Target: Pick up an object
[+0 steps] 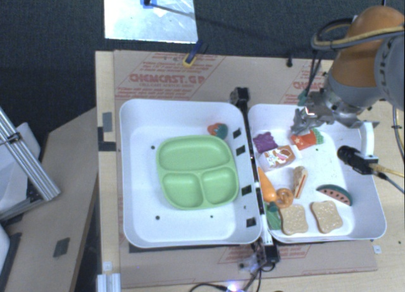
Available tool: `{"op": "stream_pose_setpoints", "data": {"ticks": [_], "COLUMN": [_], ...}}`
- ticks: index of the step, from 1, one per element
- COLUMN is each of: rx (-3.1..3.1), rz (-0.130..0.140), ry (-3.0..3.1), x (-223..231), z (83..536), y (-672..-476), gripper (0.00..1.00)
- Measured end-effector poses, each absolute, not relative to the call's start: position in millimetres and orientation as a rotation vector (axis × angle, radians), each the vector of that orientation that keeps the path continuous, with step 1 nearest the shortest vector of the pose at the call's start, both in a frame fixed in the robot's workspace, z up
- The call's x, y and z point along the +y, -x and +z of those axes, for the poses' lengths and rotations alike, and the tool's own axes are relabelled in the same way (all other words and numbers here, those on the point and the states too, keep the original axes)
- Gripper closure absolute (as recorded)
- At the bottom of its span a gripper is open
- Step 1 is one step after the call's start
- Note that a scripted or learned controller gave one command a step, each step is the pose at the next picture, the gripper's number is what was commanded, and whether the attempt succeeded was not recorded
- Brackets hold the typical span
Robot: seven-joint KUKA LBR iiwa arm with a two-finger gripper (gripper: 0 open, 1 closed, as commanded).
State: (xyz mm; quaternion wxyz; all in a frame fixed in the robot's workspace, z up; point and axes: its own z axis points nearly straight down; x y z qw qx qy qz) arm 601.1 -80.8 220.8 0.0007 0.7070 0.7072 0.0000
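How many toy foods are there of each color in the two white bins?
Right bin:
Purple: 1
Red carrot-like: 1
White packet: 1
Hot dog: 1
Orange: 2
Green: 1
Watermelon: 1
Bread: 2
Left bin:
Red-green: 1
Total: 11

Hand (305, 121) low, wrist bent downward

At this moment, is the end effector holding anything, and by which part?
It cannot be told. The end effector is low in the right bin, right above an orange-red toy, but no grip on it is visible.
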Motion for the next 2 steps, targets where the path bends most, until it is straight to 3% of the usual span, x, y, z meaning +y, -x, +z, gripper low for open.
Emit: {"op": "stream_pose_setpoints", "data": {"ticks": [1, 2], "rx": [2.227, 2.222], "rz": [0.003, 0.000], "ry": [-2.213, -2.220], "x": [-69, -74], "z": [232, 232], "y": [-609.7, -596.0], "gripper": [1.00, 1.00]}}
